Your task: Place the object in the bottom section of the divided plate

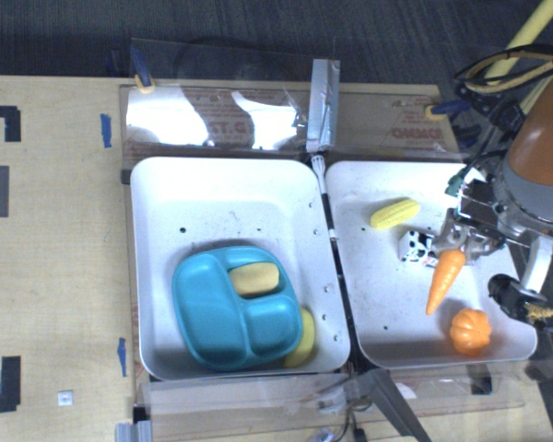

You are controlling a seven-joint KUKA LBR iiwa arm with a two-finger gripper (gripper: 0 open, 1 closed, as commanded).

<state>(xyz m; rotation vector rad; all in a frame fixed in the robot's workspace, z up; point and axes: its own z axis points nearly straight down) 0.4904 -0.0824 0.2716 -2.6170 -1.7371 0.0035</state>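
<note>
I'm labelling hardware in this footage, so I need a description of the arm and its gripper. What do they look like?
The arm comes in from the view's right: a rounded grey body with a glossy orange band above the wrist. Below that sits a blocky grey and black metal wrist assembly, ending in the gripper, which is dark with lighter metal parts. Yellow and black cables loop above the arm, and a small green patch shows on the wrist's edge.

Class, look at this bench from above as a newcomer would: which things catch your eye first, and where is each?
The blue divided plate in the left bin stands out, with a yellow piece in one section. In the right bin, the gripper sits at the top of an orange carrot, near a corn cob and a small pumpkin.
</note>
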